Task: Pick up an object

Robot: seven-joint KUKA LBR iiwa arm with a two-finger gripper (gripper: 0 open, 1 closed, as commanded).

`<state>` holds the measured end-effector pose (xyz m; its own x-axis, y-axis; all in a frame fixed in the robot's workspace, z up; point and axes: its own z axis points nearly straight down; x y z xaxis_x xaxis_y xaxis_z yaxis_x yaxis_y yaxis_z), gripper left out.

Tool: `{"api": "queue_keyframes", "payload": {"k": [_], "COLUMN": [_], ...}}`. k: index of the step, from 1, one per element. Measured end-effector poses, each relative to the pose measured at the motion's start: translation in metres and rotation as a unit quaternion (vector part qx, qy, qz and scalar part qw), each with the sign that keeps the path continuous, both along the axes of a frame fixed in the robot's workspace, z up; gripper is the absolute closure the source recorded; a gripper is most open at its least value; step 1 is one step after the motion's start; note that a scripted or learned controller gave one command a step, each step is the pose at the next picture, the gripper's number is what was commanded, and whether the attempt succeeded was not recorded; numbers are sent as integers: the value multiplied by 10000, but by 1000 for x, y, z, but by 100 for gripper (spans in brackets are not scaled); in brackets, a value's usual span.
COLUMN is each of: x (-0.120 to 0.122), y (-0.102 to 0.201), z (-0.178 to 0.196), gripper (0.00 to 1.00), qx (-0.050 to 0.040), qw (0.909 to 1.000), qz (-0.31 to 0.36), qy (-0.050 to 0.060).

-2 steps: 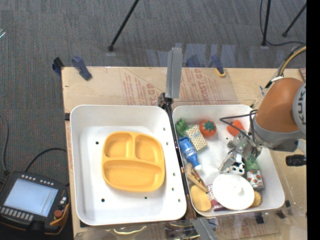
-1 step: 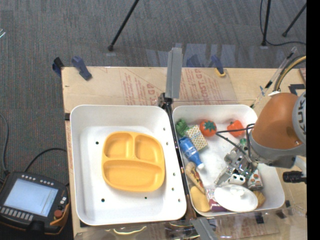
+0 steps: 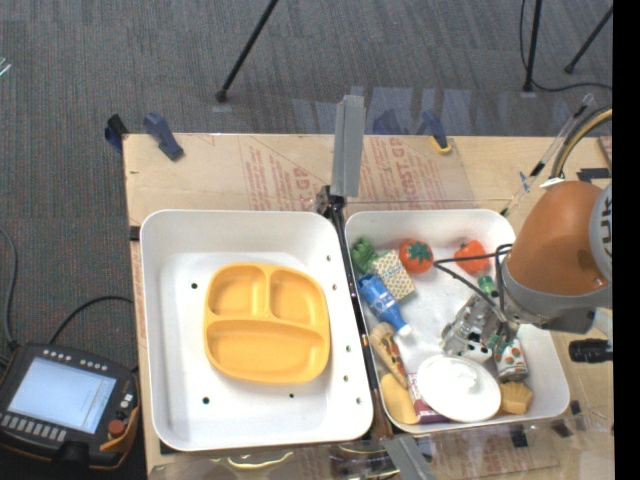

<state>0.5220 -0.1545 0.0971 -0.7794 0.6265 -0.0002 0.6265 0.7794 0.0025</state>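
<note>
The gripper (image 3: 468,338) is low inside the right bin (image 3: 430,218), in its right half. It hangs just above a white round plate (image 3: 458,388) and just left of a small printed can (image 3: 510,360). Whether it touches either one I cannot tell. The arm's orange band (image 3: 560,238) covers the bin's right side. Other objects lie in this bin: a blue bottle (image 3: 383,303), a red tomato (image 3: 416,256), an orange-red piece (image 3: 472,256), a green item (image 3: 362,256) and a checkered piece (image 3: 398,276).
The left bin (image 3: 170,268) holds a yellow divided plate (image 3: 267,323). A yellow item (image 3: 398,400) and a tan piece (image 3: 516,399) lie along the right bin's front wall. A grey post (image 3: 347,148) stands behind the bins, and a teach pendant (image 3: 65,398) sits at lower left.
</note>
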Motion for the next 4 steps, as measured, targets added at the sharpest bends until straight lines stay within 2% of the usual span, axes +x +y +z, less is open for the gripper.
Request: {"api": "queue_keyframes", "payload": {"k": [1,2,3,4], "x": [1,39,93,54], "y": [0,-42,-30,-57], "z": [0,22,-6,-9], "gripper": [0,0,0,0], "qx": [-3,-3,-6,1], "qw": [10000,9999,9981,9990], "qz": [2,-117,-608,-441], "qy": [-13,-13,-15,0]}}
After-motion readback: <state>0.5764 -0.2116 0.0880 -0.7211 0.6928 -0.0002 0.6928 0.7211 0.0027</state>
